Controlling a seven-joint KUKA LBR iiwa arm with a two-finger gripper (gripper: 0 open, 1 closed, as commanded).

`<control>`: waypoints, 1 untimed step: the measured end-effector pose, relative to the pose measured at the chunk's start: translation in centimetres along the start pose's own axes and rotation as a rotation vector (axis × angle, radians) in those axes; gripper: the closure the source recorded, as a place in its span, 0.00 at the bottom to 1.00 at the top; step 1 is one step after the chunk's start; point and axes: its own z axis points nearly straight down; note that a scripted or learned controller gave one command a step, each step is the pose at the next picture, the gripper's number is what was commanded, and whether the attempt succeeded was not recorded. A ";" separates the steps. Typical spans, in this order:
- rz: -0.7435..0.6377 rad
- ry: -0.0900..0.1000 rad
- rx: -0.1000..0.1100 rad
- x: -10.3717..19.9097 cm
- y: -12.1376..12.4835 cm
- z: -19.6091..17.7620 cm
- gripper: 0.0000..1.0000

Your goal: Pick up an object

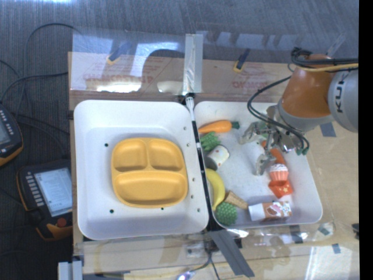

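Observation:
My gripper [258,149] hangs over the middle of the right bin [312,206], under the orange wrist band. Its two metal fingers stand apart, open, with bare bin floor between them. A red and orange toy [280,179] lies just right of the lower finger, and a thin orange piece [278,155] pokes out beside the wrist. A carrot [215,126], a green toy [210,142] and a white and black piece [220,154] lie to the left of the gripper. A banana [216,186] rests along the bin's left wall.
A green ball with a cone [228,210] and a small box [270,210] lie near the right bin's front wall. The left bin [93,127] holds a yellow divided plate [150,171]. Black cables loop from the wrist [256,101].

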 end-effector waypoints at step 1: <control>0.143 -0.002 0.000 3.0 0.0 -0.1 0.00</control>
